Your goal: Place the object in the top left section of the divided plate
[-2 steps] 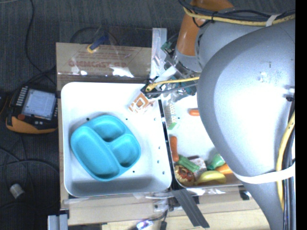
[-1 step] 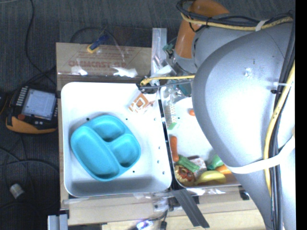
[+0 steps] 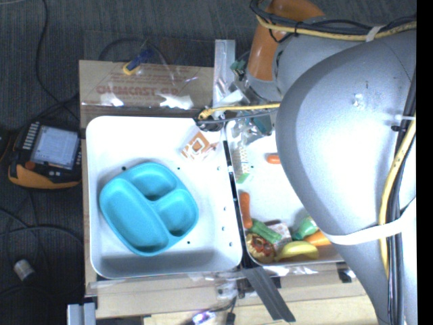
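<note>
The blue divided plate (image 3: 147, 207) lies in the left bin (image 3: 108, 134), turned at a slant, with nothing in its three sections. A small orange-and-white object (image 3: 197, 146) rests on the bin floor just beyond the plate's upper right, near the wall between the bins. My gripper (image 3: 236, 122) hangs over the far end of that wall, right of the small object and not touching it. The big grey arm (image 3: 352, 127) covers much of the right bin.
In the right bin (image 3: 265, 181) lie a small orange piece (image 3: 272, 158), a carrot (image 3: 245, 208) and a heap of toy food (image 3: 287, 241) at the near end. A clear plastic bag (image 3: 152, 87) sits behind the left bin. A handheld pendant (image 3: 47, 153) lies on the floor at the left.
</note>
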You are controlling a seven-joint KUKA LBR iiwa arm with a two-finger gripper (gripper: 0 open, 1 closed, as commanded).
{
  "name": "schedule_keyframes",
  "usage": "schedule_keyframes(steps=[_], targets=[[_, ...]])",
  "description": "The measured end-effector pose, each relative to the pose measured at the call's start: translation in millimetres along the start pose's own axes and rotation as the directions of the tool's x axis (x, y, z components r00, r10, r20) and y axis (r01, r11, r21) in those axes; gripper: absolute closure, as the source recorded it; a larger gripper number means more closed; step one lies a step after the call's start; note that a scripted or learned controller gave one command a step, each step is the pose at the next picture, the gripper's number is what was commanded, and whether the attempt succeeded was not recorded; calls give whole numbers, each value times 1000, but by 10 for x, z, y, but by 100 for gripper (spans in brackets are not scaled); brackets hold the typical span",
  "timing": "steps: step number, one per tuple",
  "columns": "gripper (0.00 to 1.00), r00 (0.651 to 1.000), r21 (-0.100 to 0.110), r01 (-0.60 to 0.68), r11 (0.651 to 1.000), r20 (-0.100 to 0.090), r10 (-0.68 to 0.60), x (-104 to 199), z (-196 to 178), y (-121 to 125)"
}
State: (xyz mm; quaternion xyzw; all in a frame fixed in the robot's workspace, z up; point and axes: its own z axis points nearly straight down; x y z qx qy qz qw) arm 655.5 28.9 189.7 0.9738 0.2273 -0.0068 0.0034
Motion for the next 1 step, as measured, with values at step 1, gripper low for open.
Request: schedule_keyframes(steps=[1], targets=[[100, 980, 1, 200, 980, -7, -200, -159, 80, 275]])
